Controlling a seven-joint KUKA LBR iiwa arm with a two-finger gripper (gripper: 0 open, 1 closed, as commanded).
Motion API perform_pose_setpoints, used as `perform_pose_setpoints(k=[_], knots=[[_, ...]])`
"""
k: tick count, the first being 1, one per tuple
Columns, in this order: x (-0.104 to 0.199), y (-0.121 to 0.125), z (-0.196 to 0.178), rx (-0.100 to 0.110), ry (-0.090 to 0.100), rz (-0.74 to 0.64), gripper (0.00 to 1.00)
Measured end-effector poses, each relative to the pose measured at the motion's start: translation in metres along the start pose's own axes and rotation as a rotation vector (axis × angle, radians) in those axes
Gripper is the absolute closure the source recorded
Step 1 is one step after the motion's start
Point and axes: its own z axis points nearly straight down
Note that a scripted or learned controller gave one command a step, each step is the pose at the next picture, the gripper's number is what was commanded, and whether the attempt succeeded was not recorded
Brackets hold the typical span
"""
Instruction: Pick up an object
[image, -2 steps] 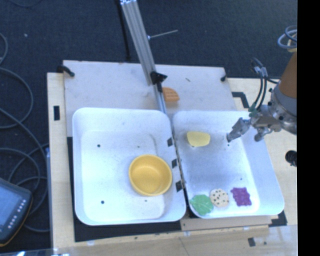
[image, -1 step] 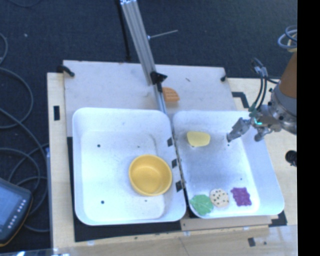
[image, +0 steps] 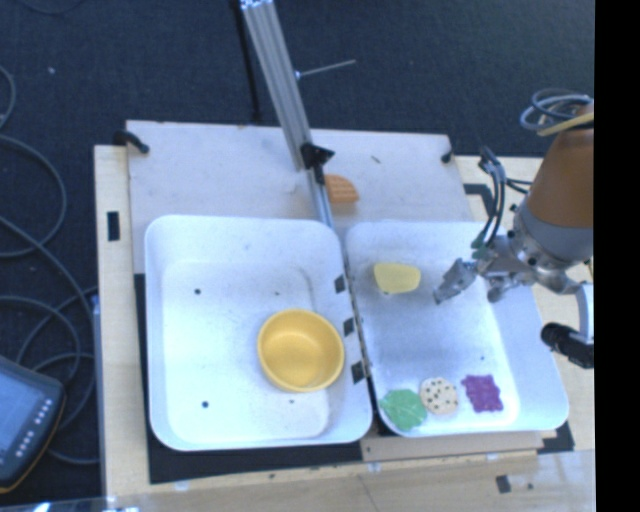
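Left bin (image: 180, 300) — yellow bowl (image: 300, 349); right bin (image: 520, 390) — four small items.

No legible text, labels, brands, numbers or signs anywhere; surfaces plain or too blurred.

2 bins (image: 180, 250), 1 bowl (image: 300, 349), 4 sm. objs (image: 397, 277)

A robotics lab is suggested: loose cables (image: 35, 190) are strewn over dark carpet, an aluminium mast (image: 285, 100) is clamped to the desk (image: 220, 165), well left of the pincer (image: 470, 285).
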Motion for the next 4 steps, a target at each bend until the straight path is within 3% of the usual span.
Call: perform_pose_setpoints(k=[2,3,4], knots=[[-0.006,-0.007,0.096,-0.001,0.0,0.001,0.0],[-0.008,-0.005,0.082,-0.009,0.0,0.007,1.0],[-0.01,-0.001,0.038,-0.011,-0.001,-0.003,1.0]])
